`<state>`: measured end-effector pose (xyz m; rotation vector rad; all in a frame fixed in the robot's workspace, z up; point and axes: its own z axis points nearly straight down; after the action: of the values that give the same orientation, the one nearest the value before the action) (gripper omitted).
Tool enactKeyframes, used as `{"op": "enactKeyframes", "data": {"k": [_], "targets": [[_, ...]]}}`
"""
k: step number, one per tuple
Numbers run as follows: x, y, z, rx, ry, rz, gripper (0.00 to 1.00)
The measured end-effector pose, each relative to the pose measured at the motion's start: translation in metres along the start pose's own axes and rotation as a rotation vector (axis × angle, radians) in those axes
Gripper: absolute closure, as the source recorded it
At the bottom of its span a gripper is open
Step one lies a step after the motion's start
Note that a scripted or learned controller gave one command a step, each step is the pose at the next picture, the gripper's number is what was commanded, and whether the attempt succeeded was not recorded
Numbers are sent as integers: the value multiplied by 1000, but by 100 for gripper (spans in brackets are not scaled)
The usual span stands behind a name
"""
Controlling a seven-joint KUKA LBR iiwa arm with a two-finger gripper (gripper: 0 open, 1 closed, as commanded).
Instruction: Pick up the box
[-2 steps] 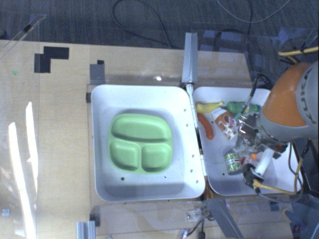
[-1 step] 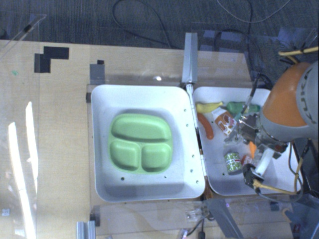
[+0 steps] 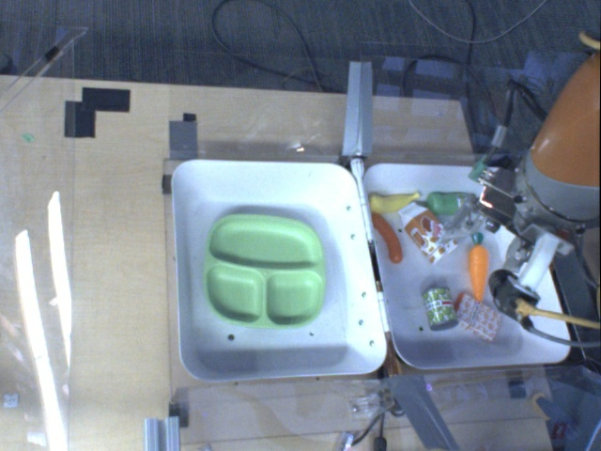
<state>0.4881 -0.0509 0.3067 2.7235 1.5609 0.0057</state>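
Near the right white bin's (image 3: pixel 413 350) back edge lies the small white-and-orange printed box (image 3: pixel 423 233), flat among toy foods. Just beside it hovers the grey gripper (image 3: pixel 492 205), seemingly approaching.

arm (image 3: pixel 573 139) cut off at right edge, gripper (image 3: pixel 481 216) fingers indistinct

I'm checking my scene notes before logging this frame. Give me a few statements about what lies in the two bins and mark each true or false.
1. The green tray lies in the left bin. True.
2. The carrot lies in the left bin. False: it lies in the right bin.
3. The box lies between the banana and the can. True.
4. The box sits on the green tray. False: it lies in the right bin, beside the red sausage.
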Motion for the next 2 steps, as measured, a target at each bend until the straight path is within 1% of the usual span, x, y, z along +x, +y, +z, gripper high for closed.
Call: {"op": "enactKeyframes", "data": {"k": [1,2], "targets": [[61,7,124,5,-2,172,0],[-1,38,123,4,-2,178,0]]}}
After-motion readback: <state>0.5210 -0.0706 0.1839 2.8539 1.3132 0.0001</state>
